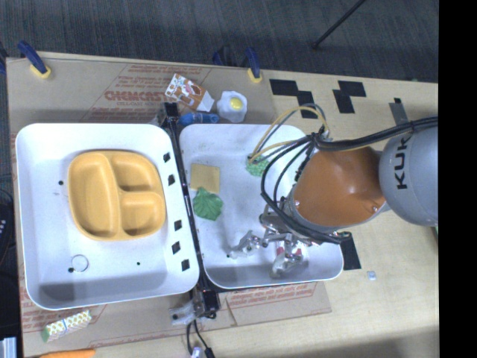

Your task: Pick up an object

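Note:
In the right bin lie a flat yellow square and, just below it, a green leafy piece. A second green piece peeks out beside the arm's cables. My gripper hangs low over the front part of the right bin, to the right of the green leafy piece and apart from it. The orange wrist band and the cables cover the bin's right half. The left bin holds a yellow divided tray.
Behind the bins on the cardboard lie a small printed carton, a blue item and a white and yellow item. Blue clamps hold the bench's back edge. A wrapped packet lies at the front left.

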Robot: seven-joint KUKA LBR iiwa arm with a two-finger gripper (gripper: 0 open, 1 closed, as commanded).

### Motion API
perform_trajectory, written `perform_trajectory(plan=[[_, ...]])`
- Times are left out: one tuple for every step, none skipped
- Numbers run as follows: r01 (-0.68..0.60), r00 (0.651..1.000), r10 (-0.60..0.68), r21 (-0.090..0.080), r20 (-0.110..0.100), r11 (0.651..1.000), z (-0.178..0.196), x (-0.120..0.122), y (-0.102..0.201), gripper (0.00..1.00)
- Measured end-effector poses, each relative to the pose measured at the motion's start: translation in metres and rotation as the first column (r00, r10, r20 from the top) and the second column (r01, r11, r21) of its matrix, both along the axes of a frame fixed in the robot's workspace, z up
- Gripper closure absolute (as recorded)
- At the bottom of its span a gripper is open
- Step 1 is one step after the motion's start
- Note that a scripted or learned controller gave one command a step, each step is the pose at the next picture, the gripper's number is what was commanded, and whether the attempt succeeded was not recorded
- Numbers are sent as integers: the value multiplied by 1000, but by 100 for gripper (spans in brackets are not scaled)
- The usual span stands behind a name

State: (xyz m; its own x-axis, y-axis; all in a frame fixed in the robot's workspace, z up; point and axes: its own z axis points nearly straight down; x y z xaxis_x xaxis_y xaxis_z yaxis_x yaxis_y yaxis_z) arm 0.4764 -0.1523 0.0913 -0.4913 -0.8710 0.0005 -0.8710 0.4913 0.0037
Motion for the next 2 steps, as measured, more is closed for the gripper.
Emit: perform_trajectory(plan=[[-152, 988, 152, 0, 3, 988, 0, 22, 31, 0], [-507, 862, 507, -1, 2, 862, 0, 0, -4, 0]])
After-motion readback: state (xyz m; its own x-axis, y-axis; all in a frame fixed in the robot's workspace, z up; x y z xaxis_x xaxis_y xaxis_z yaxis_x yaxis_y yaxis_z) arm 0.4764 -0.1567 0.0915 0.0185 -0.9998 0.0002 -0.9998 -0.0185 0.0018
